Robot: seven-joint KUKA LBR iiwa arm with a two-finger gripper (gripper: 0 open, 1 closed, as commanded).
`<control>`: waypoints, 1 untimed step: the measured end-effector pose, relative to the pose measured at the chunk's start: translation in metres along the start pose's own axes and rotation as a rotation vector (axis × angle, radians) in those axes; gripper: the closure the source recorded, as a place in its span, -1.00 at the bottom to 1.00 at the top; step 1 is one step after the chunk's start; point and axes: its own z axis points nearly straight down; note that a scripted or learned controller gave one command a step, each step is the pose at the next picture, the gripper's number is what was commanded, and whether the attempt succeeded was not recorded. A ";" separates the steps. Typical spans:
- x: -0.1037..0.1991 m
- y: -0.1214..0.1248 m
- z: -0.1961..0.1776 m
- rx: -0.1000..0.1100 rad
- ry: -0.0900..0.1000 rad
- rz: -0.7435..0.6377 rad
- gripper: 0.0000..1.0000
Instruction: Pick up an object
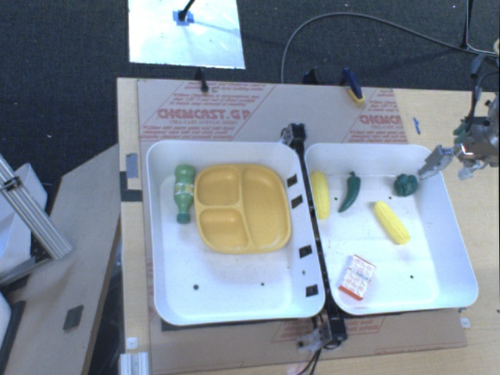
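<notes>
Right white bin holds a dark-green piece touching the claw, grip unclear.

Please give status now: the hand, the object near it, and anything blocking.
Hand low at right bin's far right corner, grip state unclear. Tip beside dark green object; contact unclear. Corn and green pepper nearby, apart, not blocking.

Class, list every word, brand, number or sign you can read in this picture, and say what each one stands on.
"CHEMCAST GP": red print on the brown protective sheet behind the left bin.
"CHEMCAST": the same red print, partly cut off, on the sheet behind the right bin.
Finer red lines beneath both: too small to read.
Red and white box: printing too blurred to read.
Green bottle: label unreadable.
</notes>
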 end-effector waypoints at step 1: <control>0.001 0.002 -0.007 -0.011 -0.003 -0.004 -1.00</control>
